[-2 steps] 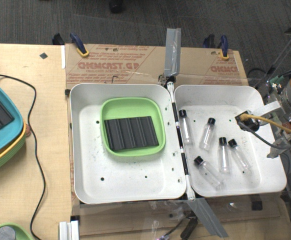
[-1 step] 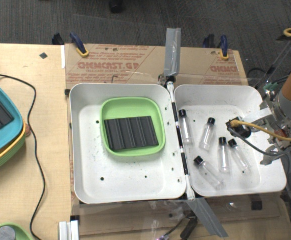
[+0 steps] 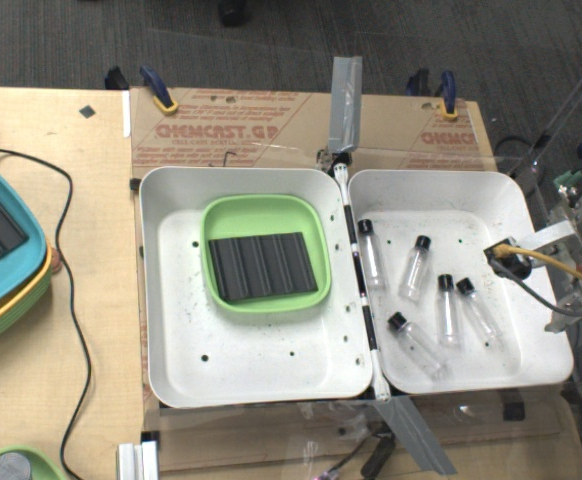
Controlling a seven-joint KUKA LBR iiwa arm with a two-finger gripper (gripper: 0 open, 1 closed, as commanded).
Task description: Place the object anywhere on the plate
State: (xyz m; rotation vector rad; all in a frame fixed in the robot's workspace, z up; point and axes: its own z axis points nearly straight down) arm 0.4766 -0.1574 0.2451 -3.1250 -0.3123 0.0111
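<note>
A green square plate lies in the left white bin, toward its back. A dark ribbed pad covers the plate's middle. Several clear vials with black caps lie scattered in the right white bin. One vial lies along the left wall. Another vial is near the middle, and a third vial lies toward the front. All of them lie on their sides, apart from each other.
A yellow cable with a black tip reaches over the right bin's right wall. A strip of grey tape runs up from the joint between the bins. Teal and yellow dishes and a black cord sit on the bench at left.
</note>
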